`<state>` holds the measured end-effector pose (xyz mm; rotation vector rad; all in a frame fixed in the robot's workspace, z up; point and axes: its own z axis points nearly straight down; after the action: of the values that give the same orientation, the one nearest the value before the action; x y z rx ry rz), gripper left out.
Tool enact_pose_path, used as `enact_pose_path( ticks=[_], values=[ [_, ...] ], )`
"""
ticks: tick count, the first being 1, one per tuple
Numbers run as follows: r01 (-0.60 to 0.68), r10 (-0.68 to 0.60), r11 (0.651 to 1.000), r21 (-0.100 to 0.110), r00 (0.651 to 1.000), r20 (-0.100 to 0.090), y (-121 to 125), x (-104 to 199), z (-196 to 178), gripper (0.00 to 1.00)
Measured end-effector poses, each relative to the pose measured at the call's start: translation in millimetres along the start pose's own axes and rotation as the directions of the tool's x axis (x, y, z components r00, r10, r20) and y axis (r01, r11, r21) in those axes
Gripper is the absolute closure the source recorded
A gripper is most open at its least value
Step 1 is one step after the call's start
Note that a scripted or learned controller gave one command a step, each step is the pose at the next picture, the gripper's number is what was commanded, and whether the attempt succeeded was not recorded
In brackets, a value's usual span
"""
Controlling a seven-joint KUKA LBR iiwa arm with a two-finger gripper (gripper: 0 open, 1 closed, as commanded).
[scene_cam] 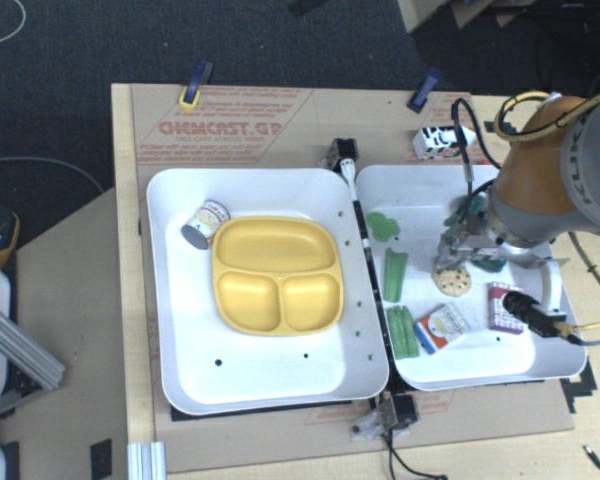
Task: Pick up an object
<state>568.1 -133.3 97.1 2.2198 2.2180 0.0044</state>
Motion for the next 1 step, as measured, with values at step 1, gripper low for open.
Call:
enact_pose_path(
  ticks=[1],
  values=[
    [0.002, -0.002, 1.000, 0.001, 1.000, 0.001, 1.1, 7.3, -44.9, 1.00]
  ],
)
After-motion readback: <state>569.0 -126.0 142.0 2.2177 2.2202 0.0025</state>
